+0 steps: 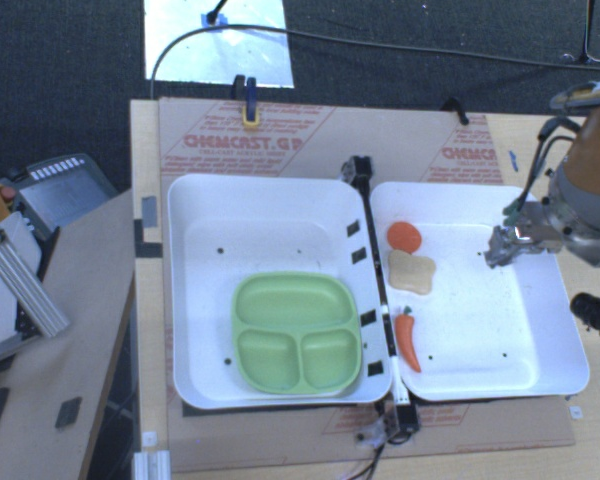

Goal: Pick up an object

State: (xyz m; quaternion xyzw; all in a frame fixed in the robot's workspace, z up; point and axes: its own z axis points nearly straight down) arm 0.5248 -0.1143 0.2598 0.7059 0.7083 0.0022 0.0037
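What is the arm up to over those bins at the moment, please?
The gripper hovers over the right bin, apart from the items along its left side: an orange tomato-like ball, a beige bread-like piece and a toy carrot. Nothing has been picked yet. A green divided plate sits in the left bin.

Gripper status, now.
Gripper: above the right bin, apart from the toy food; whether it is open or closed cannot be told.

The pale wooden counter (145,298) carries a brown cardboard sheet printed with red lettering (310,133); two shallow white plastic bins, left (195,218) and right (550,318), sit side by side on it, touching.
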